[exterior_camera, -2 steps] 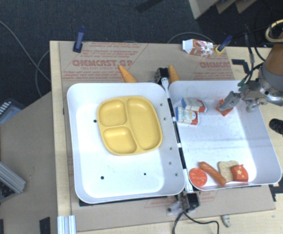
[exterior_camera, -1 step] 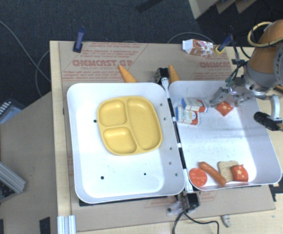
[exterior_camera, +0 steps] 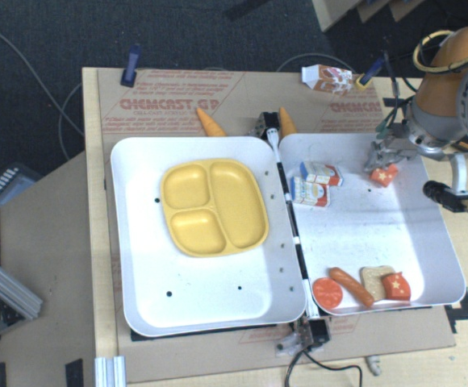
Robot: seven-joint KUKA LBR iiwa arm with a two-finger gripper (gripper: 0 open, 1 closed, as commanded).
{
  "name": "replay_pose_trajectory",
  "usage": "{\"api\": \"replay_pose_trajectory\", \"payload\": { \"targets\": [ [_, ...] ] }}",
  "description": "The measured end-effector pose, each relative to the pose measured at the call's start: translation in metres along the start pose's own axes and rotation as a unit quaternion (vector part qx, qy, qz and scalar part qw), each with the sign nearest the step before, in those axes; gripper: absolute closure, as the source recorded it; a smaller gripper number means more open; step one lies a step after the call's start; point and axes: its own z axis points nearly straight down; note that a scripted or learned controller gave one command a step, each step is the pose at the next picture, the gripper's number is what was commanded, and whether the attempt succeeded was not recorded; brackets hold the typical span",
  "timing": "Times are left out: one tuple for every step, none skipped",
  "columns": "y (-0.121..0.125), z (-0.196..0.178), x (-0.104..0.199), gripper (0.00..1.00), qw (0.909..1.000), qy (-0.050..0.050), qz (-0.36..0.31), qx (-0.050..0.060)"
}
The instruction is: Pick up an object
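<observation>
Jaws [exterior_camera: 382, 161] hang at the back of the right bin [exterior_camera: 428, 240], directly over a small red-orange block [exterior_camera: 383, 176]; whether they pinch it or stand spread I cannot tell. The block is chunky, bright red with a paler top, lying on the white floor near the bin's far wall. A little milk carton [exterior_camera: 315, 185] lies to its left. A tomato slice [exterior_camera: 328, 293], sausage [exterior_camera: 352, 287], bread [exterior_camera: 375, 280] and strawberry [exterior_camera: 397, 285] line the near edge. The left bin [exterior_camera: 137, 280] holds a yellow divided plate [exterior_camera: 215, 206].
</observation>
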Motion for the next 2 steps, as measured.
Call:
{"api": "replay_pose_trajectory", "payload": {
  "targets": [
    [0.000, 0.000, 0.000, 0.00, 1.0000, 0.000, 0.000, 0.000],
    [-0.106, 0.012, -0.014, 0.00, 1.0000, 0.007, 0.000, 0.005]
  ]
}}
